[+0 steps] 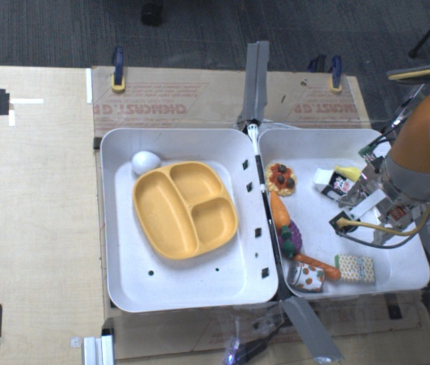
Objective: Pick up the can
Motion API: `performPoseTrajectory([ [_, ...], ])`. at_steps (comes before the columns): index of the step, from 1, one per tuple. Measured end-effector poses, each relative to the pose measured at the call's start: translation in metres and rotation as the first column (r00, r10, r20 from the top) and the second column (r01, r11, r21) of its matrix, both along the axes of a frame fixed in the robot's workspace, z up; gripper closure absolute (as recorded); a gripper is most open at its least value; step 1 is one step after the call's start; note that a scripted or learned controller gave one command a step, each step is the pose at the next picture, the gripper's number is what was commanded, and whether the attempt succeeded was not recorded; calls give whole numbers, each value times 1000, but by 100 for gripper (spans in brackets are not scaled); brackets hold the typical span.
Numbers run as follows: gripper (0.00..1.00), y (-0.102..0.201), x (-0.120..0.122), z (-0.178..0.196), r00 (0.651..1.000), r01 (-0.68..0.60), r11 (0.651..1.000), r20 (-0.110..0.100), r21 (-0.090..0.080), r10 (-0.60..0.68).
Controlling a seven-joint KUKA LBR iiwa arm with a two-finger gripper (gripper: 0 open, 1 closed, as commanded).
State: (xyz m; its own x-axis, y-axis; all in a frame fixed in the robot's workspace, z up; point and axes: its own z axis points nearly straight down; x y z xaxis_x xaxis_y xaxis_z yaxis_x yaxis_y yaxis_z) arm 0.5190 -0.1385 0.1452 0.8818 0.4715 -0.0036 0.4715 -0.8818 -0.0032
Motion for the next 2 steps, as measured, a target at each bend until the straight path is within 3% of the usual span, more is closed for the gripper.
performPoseTrajectory([
  [1,0,-11,-29,23,1000,17,1000,0,1,-17],
  [2,0,-11,-29,23,1000,17,1000,0,0,-17],
])
